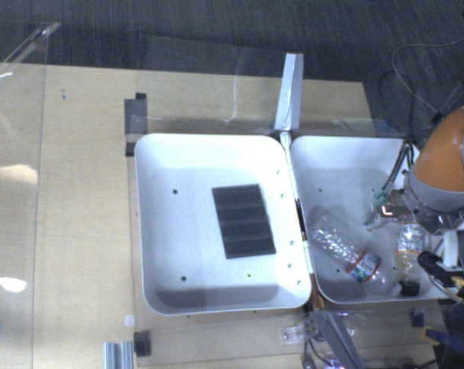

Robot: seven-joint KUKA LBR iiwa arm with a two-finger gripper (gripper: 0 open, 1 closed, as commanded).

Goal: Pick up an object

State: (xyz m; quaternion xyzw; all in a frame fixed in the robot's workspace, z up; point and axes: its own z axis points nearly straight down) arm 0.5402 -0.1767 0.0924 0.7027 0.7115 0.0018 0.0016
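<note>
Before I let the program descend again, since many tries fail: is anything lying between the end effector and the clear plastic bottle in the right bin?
Nothing visible does. The end effector hangs over the right bin, and the clear plastic bottle lies just below and to its left in the camera view, with bare bin floor between them.

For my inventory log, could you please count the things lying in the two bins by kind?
Dark ridged pad, left bin: 1
Clear crumpled plastic bottle, right bin: 1
Total: 2
Anything under the arm I cannot tell.
</note>
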